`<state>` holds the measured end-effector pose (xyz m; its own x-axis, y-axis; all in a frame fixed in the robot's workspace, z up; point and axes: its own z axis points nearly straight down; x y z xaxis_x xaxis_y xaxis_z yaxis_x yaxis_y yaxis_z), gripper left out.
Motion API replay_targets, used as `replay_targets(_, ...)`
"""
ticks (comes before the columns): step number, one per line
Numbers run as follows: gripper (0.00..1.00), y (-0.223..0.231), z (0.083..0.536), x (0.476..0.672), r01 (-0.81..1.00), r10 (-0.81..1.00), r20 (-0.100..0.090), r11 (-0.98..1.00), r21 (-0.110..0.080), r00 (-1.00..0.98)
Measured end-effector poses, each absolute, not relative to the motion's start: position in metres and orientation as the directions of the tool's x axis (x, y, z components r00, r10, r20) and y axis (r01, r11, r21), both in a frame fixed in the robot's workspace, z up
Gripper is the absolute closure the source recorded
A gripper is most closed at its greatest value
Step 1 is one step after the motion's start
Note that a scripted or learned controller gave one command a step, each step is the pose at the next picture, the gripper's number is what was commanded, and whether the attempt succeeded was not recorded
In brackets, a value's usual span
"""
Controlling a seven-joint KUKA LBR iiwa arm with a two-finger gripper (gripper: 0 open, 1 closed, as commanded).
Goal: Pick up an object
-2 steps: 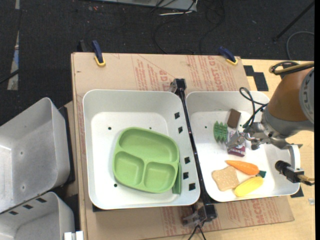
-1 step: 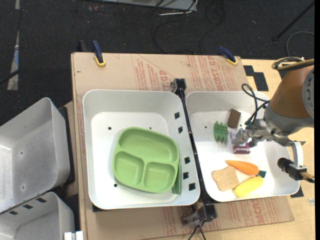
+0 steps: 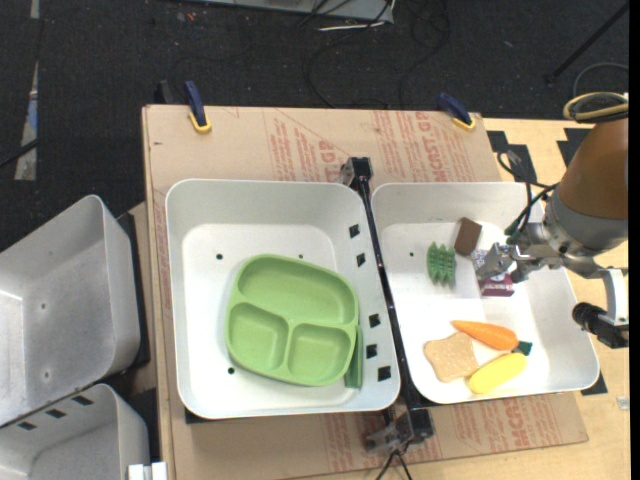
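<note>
Camera view, right of frame: pincer (image 3: pixel 497 264) low inside the right bin (image 3: pixel 570 368), directly over a small purple-and-white object (image 3: pixel 497 287) touching or nearly touching its tip; grip not discernible, opening impossible to judge. Brown block (image 3: pixel 468 235) just up-left, green ridged toy (image 3: pixel 441 264) to the left. Lower in the same bin: carrot (image 3: pixel 486 334) lying along a left-right axis, toast slice (image 3: pixel 451 357), yellow piece (image 3: pixel 497 372). Left bin (image 3: pixel 200 268): a green divided plate (image 3: pixel 292 320). Both bins on a cardboard-covered tabletop (image 3: pixel 280 138).
</note>
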<state>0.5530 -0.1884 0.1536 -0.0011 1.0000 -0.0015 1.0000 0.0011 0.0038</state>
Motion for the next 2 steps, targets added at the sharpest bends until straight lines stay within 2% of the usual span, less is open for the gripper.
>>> replay_targets(1,1.0,-0.19,0.216,0.56,1.0,1.0,-0.003,0.003,0.007,-0.003)
replay_targets(2,1.0,-0.189,0.259,0.565,1.0,1.0,-0.002,0.004,0.005,-0.004)
